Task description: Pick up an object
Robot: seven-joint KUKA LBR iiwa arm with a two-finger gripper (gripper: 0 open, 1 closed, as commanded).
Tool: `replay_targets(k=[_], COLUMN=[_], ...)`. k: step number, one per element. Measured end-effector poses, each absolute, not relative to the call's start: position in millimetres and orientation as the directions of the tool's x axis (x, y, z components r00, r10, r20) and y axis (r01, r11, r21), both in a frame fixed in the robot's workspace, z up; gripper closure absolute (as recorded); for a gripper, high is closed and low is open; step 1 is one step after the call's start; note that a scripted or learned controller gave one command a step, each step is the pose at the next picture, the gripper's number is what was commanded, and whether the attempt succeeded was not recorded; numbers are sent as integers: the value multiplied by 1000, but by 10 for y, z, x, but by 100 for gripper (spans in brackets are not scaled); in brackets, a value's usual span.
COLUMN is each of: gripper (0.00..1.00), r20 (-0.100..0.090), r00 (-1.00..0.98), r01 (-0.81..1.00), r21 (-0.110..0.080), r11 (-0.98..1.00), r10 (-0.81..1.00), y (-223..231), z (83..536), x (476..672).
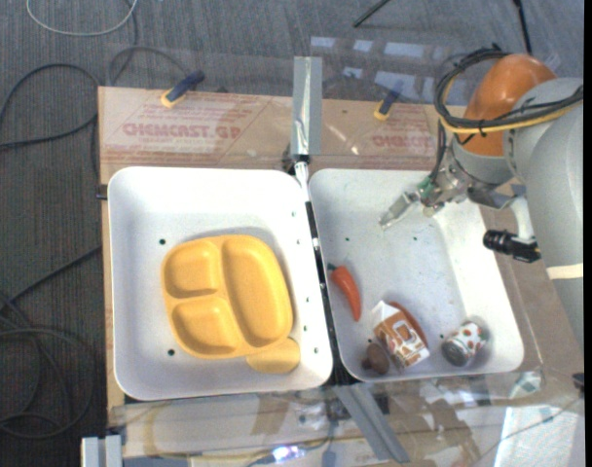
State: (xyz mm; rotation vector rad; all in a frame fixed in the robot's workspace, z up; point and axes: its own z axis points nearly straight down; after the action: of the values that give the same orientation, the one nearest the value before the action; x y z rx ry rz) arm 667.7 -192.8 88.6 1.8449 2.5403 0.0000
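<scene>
Gripper (398, 208) hangs over the right bin's (427, 261) far edge, fingers spread, pinching nothing; likely staging for a descent. Candidates cluster along the near edge: orange chili pepper (348, 291) by the left wall, snack packet (399, 335), small can (462, 342). Yellow divided tray (228, 295) fills the left bin (140, 222).

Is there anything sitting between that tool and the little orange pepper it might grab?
Nothing visible. The tool is above the far part of the right bin, and only bare white floor lies between it and the orange pepper by the bin's left wall.
</scene>
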Motion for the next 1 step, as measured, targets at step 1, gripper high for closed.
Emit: replay_targets(k=[1], gripper=[0], r20=[-10], r00=[-549], r01=[836], r21=[5], r11=[549], r10=[836], y=[-1841], z=[895], x=[6124])
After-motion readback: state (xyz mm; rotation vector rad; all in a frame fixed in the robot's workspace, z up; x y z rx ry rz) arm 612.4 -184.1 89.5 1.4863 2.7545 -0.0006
